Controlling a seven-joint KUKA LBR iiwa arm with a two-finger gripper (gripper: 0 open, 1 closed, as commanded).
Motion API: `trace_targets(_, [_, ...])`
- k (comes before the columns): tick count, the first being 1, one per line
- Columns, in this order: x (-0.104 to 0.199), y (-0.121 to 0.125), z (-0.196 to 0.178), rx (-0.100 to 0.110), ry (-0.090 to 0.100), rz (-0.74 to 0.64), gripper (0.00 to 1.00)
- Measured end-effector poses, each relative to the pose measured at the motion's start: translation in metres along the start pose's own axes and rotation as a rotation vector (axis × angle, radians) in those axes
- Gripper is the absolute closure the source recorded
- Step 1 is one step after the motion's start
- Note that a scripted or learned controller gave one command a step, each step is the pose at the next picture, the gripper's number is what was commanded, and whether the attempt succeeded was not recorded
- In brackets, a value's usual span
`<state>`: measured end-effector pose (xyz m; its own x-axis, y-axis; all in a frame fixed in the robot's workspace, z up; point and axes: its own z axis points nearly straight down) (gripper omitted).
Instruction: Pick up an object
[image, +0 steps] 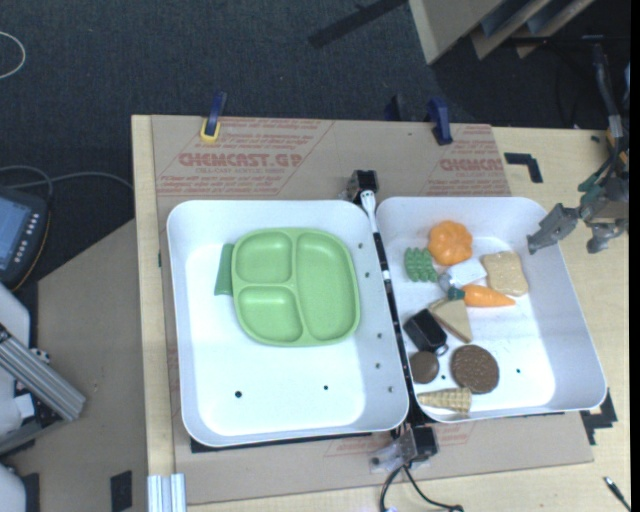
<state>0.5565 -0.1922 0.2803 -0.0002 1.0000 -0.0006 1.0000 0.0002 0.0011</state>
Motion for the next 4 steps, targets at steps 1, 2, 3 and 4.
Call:
trace_targets(1, [0.003,-0.001,0.063,0.007,0.003,0.000,0.00])
trace_targets(2, [0.009,0.000,0.126,0.008,0.004,0.000,0.00])
trace_targets(3, [0.015,-0.010,0.175,0.008,0.004,0.000,0.00])
trace_targets(4, [0.016,-0.010,0.197,0.005,0.002,0.000,0.00])
